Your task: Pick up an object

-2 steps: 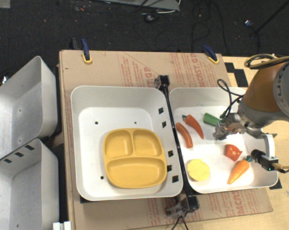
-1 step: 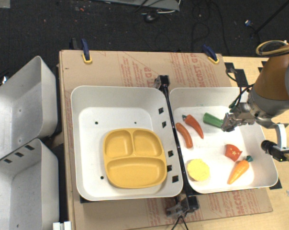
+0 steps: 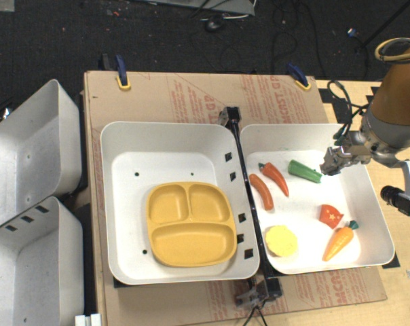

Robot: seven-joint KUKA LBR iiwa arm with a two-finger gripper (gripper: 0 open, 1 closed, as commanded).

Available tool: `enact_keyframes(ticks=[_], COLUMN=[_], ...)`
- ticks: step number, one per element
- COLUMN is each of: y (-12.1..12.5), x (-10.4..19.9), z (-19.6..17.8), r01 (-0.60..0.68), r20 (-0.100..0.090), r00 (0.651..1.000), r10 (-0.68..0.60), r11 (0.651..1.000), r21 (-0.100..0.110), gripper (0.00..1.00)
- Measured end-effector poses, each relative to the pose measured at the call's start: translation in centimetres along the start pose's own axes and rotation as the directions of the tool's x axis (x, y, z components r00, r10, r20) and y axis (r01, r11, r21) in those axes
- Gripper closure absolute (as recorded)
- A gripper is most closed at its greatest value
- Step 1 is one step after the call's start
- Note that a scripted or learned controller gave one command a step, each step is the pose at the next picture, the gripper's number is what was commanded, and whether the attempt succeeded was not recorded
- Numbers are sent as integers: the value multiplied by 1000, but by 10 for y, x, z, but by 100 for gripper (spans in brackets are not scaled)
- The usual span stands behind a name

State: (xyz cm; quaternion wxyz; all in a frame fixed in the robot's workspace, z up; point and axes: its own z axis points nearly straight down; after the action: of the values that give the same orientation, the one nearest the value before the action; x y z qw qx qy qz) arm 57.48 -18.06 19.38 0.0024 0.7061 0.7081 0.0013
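starting nearest the camera, the right bin (image 3: 378, 250) holds a yellow disc (image 3: 281, 240) and a carrot (image 3: 339, 242), with a small red piece (image 3: 330, 215) just behind. further back lie two red-orange chillies (image 3: 267, 183) and a green piece (image 3: 305, 171). the gripper (image 3: 332, 161) hovers just beside that green piece's right end; whether it is open or grasping anything, i cannot tell. risk: descending off-centre could nudge the green piece aside, or clip the bin's far wall. the left bin (image 3: 117, 182) holds a yellow divided tray (image 3: 191, 223).
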Motion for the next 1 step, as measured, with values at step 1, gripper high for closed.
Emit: enact_keyframes(ticks=[1], y=[12], x=[-2], z=[-53], r01=[1], r20=[1], r00=[1000], r10=[-1], r11=[1000], r21=[-1], gripper=[100])
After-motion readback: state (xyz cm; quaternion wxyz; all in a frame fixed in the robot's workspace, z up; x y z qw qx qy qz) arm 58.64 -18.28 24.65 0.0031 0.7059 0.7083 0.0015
